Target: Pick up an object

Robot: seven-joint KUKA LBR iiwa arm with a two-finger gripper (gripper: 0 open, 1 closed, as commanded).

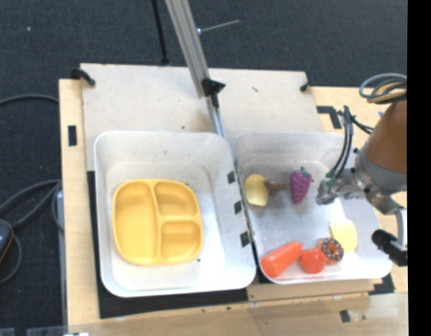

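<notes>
Orange carrot [280,256], red tomato [313,260] and donut [331,250] lie along the right bin's [285,145] near wall. Purple grapes [300,185] sit mid-bin, just beside the gripper [326,191]; jaw state cannot be told. Grapes appear light, rigid, bumpy plastic: best grasped across the narrow body.

The scene is viewed by one fixed camera, set above the bench [187,100] and tilted down at a slant. Both white bins are taken in whole: the left bin [107,152] near the middle of the picture, the right bin [271,145] towards its right side. Dark floor [61,19] is seen around the bench, so the camera is set well back. The arm [390,145] is cut off at the right.
</notes>
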